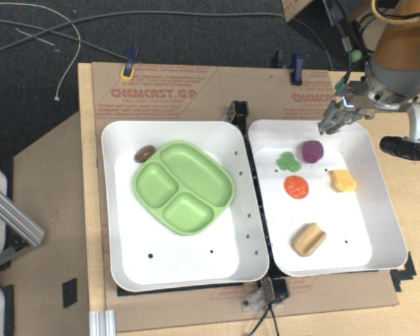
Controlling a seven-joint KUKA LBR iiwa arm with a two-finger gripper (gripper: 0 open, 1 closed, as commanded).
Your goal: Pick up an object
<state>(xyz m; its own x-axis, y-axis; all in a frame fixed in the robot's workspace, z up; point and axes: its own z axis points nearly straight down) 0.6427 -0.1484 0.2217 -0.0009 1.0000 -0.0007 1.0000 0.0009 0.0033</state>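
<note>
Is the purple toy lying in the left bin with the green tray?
No, the purple toy lies in the right bin, near the gripper.

Purple round toy (311, 151) lying in right bin (385, 208)

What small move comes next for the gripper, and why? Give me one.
Probably a short move down and toward the purple object. The gripper hangs over the far edge of the right bin, with nothing seen between its tips, and the purple object is the nearest item, lying apart from the green piece beside it.
</note>
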